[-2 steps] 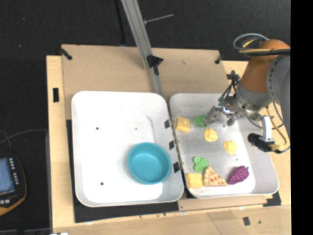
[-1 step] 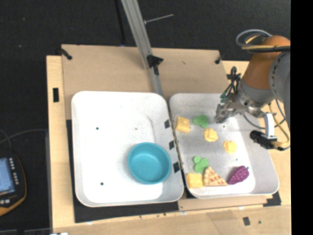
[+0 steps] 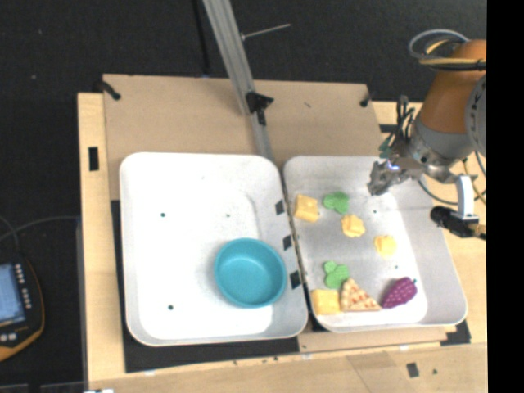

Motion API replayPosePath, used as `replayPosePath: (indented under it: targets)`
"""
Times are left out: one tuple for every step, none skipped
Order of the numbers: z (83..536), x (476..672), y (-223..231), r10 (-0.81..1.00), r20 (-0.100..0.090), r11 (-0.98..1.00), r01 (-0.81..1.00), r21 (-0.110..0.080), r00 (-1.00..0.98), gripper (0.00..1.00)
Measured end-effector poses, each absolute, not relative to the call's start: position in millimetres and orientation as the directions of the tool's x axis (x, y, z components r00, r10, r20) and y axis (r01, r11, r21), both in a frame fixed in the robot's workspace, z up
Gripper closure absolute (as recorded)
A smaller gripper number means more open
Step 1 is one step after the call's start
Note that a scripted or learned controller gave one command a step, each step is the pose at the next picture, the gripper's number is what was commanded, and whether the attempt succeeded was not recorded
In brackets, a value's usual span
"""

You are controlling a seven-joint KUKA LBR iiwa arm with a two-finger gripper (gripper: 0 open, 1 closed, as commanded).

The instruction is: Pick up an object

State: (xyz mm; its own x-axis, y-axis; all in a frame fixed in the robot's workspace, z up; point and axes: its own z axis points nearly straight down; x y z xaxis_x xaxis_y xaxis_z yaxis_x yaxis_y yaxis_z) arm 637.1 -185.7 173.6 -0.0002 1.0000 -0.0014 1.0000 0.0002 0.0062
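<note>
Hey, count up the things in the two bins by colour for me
Yellow: 4
Green: 2
Purple grapes: 1
Pizza slice, orange: 1
Blue bowl: 1
Total: 9

No text, label, brand, number or sign can be read. The handheld control pendant (image 3: 15, 301) at the near left edge has a lit screen, but whatever it displays is too small and blurred to make out.
</note>
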Motion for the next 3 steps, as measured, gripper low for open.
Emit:
replayPosePath:
  targets:
    - [238, 636.4, -183, 1.000, -0.002, 0.002, 1.000, 0.009, -0.002, 1.00]
    - [291, 637.7, -185, 1.000, -0.002, 0.003, 1.000, 0.008, -0.003, 1.00]
    - [279, 624.2, -128, 1.000, 0.000, 0.006, 1.000, 0.001, -0.006, 1.00]
